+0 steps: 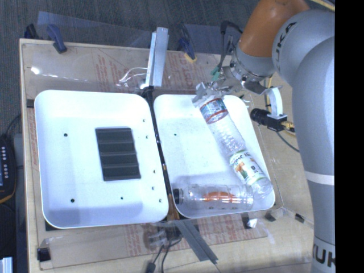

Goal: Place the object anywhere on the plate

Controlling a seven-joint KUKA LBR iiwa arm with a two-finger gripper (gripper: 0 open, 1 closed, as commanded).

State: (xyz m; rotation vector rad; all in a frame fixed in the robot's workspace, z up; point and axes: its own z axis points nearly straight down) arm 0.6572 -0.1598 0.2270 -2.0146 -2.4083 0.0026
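Gripper (211, 91) at bottle (220, 122) cap; bottle's axis runs diagonally toward near-right.

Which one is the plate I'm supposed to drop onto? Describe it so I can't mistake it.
Look at the left white bin. Near its middle lies the plate, a dark flat ribbed rectangle. It is the only dark thing in either bin; the clear plastic bottles all lie in the right bin, under the arm's claw.

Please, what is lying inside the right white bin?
Inside the right bin lie three clear plastic bottles: one with a red label under the end effector, one with a green-orange label, and one along the near wall. The first bottle's cap is covered.
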